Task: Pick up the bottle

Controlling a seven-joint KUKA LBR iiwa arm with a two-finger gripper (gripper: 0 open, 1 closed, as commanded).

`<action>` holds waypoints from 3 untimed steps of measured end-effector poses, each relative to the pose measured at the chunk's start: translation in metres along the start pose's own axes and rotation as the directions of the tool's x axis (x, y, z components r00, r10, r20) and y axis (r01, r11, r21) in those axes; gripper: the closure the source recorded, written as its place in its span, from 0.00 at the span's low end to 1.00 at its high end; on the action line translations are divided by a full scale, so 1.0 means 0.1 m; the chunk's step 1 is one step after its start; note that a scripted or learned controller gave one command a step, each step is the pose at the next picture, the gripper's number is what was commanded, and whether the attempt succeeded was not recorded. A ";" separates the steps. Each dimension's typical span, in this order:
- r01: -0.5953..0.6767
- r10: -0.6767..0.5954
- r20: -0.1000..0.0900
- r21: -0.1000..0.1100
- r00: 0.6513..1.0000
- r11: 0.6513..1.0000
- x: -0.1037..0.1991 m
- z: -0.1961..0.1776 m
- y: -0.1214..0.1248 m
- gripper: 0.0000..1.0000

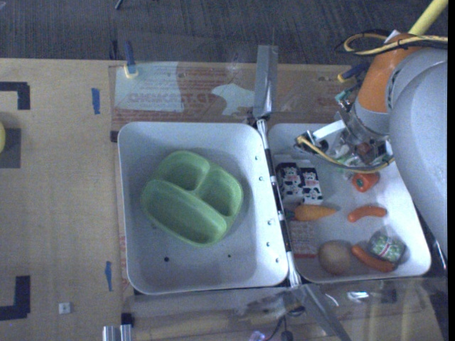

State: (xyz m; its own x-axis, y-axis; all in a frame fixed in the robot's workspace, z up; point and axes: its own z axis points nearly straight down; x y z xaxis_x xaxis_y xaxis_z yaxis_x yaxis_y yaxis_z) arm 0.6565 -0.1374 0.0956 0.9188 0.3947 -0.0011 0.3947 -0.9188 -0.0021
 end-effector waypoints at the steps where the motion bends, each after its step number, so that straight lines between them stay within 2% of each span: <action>1: 0.002 -0.002 0.000 0.000 1.000 1.000 0.01 -0.10 -0.01 1.00; 2: -0.195 0.195 -0.003 -0.001 0.981 0.981 0.10 -0.89 -0.72 1.00; 3: -0.189 0.189 -0.002 0.000 0.982 0.982 0.04 -1.34 -1.40 1.00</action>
State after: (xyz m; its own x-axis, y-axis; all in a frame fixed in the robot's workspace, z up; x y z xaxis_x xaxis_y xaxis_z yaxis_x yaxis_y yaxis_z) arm 0.6051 -0.0078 0.2298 0.9769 0.2137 0.0000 0.2137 -0.9769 -0.0015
